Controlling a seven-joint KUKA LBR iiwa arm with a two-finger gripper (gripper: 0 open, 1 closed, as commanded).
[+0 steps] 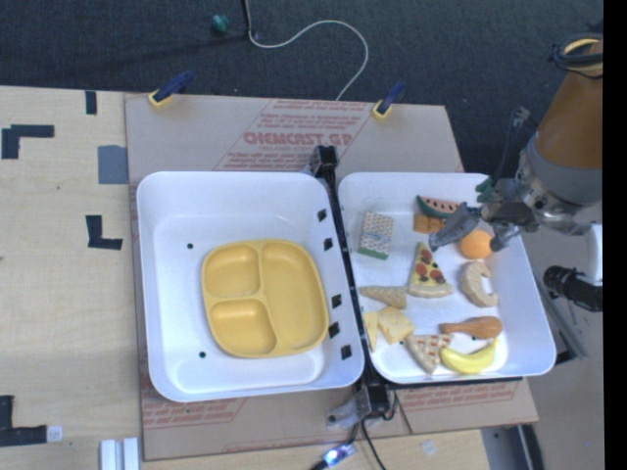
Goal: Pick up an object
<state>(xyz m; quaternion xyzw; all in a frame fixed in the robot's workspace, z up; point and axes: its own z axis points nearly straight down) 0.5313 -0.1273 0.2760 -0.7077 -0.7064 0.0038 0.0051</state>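
Nothing lifted yet: the gripper (477,228) hovers spread open astride the orange (476,245), at about two o'clock in the right bin (534,292); contact seems unlikely. Closing and lifting remain.

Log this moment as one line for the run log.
gripper: over right bin, beside orange | holding: nothing seen | yellow divided plate: in left bin

A grey robot arm (573,169) with a broad orange band (576,116) above its wrist, a yellow-edged ring topping the band. Below the rounded grey wrist housing sits a dark metal gripper (477,225) with slim grey fingers; a thin black rod rises beside the wrist.
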